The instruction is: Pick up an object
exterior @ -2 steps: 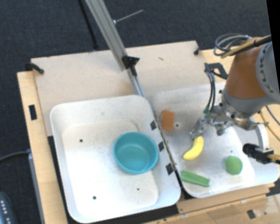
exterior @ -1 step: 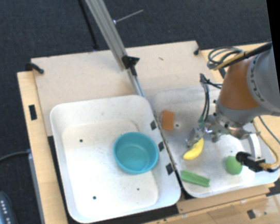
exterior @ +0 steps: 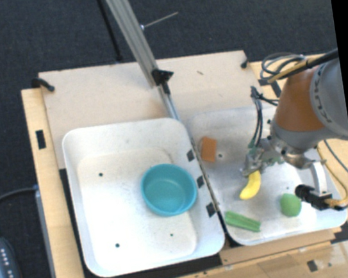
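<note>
Grey arm with the orange band (exterior: 299, 107) enters from the right and reaches down into the right-hand shallow white bin (exterior: 224, 127). Its gripper (exterior: 254, 167) sits low over the middle of that bin, directly at the upper end of a small curved yellow banana (exterior: 250, 187). The banana lies on the bin floor, tilted, its top end just under or touching the gripper; contact cannot be confirmed. Whether the fingers are spread or closed cannot be told: they are dark, small and merged with the cabling. Nothing is visibly lifted between them.

Other contents of the right bin: a small orange block (exterior: 208, 149) near the left wall, well apart from the gripper; a flat green oblong piece (exterior: 242, 221) along the front left corner; a round green ball-like object (exterior: 291, 205) toward the front right, beside a black part of the arm's hardware.

Left-hand shallow white bin (exterior: 98, 153): one round teal plastic bowl (exterior: 168, 189), upright, near that bin's right wall.

Both bins rest side by side on the pale wooden tabletop (exterior: 101, 87). A slanted grey metal pole (exterior: 136, 37) rises from between the bins toward the top of the view.
</note>
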Robot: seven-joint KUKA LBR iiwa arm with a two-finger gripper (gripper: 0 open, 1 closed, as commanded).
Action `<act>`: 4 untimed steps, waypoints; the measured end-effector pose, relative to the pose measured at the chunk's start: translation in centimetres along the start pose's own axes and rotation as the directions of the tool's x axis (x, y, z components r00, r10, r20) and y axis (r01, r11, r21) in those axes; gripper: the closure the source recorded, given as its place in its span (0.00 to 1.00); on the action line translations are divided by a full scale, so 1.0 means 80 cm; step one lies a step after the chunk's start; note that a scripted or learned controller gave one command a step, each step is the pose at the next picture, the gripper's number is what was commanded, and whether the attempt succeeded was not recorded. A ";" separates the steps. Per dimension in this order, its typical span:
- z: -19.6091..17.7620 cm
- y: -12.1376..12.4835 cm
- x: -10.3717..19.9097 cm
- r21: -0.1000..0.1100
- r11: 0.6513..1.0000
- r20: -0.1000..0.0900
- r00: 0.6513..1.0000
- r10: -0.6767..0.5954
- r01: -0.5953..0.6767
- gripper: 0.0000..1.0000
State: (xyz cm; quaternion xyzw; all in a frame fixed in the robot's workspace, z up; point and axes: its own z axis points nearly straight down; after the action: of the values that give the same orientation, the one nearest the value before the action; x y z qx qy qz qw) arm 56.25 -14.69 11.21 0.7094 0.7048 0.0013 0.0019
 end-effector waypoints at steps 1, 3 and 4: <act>-0.077 -0.005 -0.006 -0.003 1.000 0.001 1.000 0.000 0.000 1.00; -0.148 0.000 0.060 0.000 1.000 -0.002 1.000 -0.015 0.015 1.00; -0.145 0.002 0.134 0.003 1.000 -0.003 1.000 -0.015 0.015 1.00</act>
State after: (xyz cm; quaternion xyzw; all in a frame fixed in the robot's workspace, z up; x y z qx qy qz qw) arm 56.46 -3.94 22.79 0.7042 0.7100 0.0011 -0.0003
